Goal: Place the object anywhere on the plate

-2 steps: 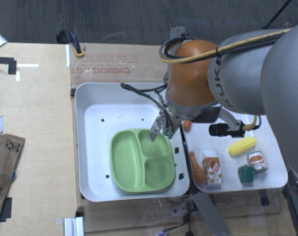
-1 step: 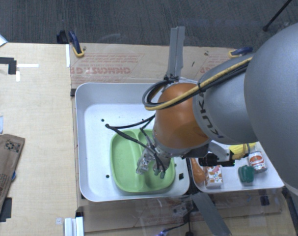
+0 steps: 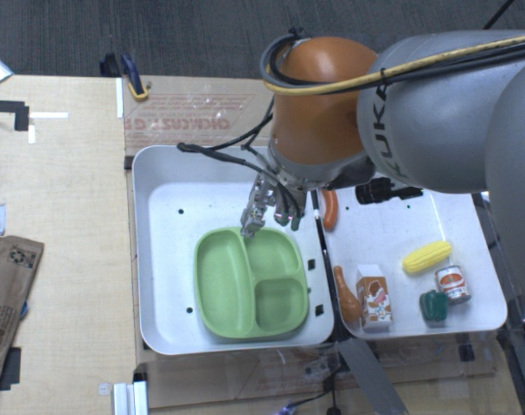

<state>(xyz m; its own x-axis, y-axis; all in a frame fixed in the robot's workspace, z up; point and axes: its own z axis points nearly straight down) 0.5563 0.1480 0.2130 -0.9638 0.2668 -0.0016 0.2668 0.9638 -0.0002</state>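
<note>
Jaws apart above plate; "KUKA"-lettered arm

arm comes in from 3 o'clock, big grey link up top, orange band sitting just above the wrist. gripper hangs off it pointing down toward 7 o'clock, nothing visible between the fingers
</note>
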